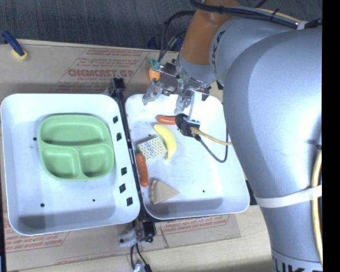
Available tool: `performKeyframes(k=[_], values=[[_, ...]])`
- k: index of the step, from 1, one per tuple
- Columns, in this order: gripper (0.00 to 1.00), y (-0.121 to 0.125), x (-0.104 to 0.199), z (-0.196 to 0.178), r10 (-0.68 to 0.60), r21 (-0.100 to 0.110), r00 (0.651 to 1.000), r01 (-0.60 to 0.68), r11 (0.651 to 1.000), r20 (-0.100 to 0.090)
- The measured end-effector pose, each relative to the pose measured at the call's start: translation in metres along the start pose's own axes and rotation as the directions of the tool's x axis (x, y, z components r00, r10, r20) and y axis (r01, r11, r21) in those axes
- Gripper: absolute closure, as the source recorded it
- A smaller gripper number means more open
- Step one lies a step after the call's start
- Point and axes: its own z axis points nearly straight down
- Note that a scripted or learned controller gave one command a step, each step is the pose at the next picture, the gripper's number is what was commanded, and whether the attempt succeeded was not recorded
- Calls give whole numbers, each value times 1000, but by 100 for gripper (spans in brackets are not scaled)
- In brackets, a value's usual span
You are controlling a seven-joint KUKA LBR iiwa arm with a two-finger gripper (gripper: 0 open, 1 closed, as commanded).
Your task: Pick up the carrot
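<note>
subject: desk (73,67) with two shallow white bins side by side, resting on a printed cardboard sheet (102,69).

left bin (17,169): holds one green divided plate (76,146), lying flat near the middle of the bin, slightly toward the far side.

right bin (215,174): holds five items.
- carrot (141,170): orange, lying flat and lengthwise close along the bin's left wall, about halfway down it. its far end sits just beside the patterned block; its near end is close to the tan wedge. nothing grips it.
- patterned block (151,148): pale with small dots, just right of the carrot's far end and touching or nearly touching the banana.
- banana (165,141): yellow, lying slantwise near the bin's middle.
- sausage (166,119): reddish-orange, lying crosswise beyond the banana, toward the far wall.
- tan wedge (161,192): toward the near left corner, point facing right.

arm (272,95): grey with an orange band, reaching in from the right over the far part of the right bin.

gripper (168,99): hangs above the far left part of the right bin, over the sausage and well apart from the carrot. the fingers (149,97) stand spread wide, with nothing between them.

other: a blue and yellow clamp (14,44) sits at the desk's far left corner. black clips (118,85) line the seam between the two bins.
</note>
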Motion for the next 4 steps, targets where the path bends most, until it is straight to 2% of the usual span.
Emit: performKeyframes(k=[1,2,3,4], values=[[0,25,-76,101,154,5,988,-154,988,2],[0,18,-53,18,314,2,949,-314,949,1],[0,20,-69,102,699,6,715,-699,715,5],[100,20,-68,92,694,11,720,-694,720,6]])
